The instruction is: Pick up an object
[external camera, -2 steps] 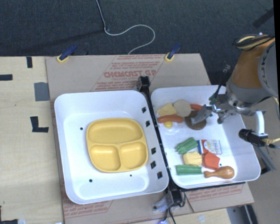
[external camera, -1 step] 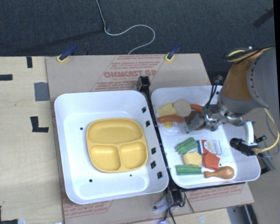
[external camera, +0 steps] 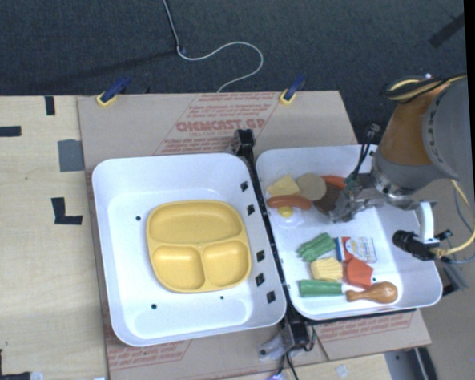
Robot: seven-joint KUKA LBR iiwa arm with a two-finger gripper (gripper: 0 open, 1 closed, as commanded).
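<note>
Reaching down into the right bin [external camera: 436, 289], I have my gripper [external camera: 340, 204] low at its upper part, just beside a brown round piece [external camera: 310, 187] and a yellow piece [external camera: 283, 187]. I cannot tell how it is set, because the wrist covers it from above, and I see nothing lifted. So the pick is, in my judgement, not yet done. The green pieces [external camera: 315, 246], the drumstick [external camera: 374, 294] and the others lie on the bin floor. The yellow tray [external camera: 198, 245] rests in the left bin [external camera: 120, 232].
</note>
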